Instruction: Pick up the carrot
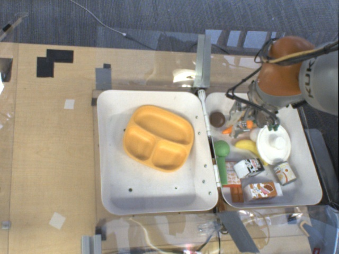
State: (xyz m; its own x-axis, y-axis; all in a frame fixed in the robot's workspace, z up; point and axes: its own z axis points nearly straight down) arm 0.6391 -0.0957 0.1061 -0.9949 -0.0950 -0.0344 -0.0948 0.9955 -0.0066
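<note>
Nearest in the right bin [312, 192]: a brown carton [262, 190] lying flat, a small can [285, 172] just right of it, a black-and-white carton [249, 167] just beyond. Further in, against the bin's left wall, a green-headed thing [221, 151]; a banana [246, 146] in the middle, touching a white dish [274, 144] on its right.

Beyond the banana, the carrot [229, 130]: a small orange piece low in the bin, near a brown ball [217, 119] at the far-left corner. Appears to rest on the bin floor, not lifted. Partly masked by the tool above, so its full outline cannot be made out.

Directly over that spot, the gripper [249, 119], hanging low from the orange-banded wrist at the far right. Open or closed: cannot tell from this angle. No sign of the carrot held.

In the left bin [114, 194], a yellow divided plate [159, 137], well apart from the action.

Judged progress: approach made, gripper at or just beside the target; grasp unconfirmed, lift not yet done.
</note>
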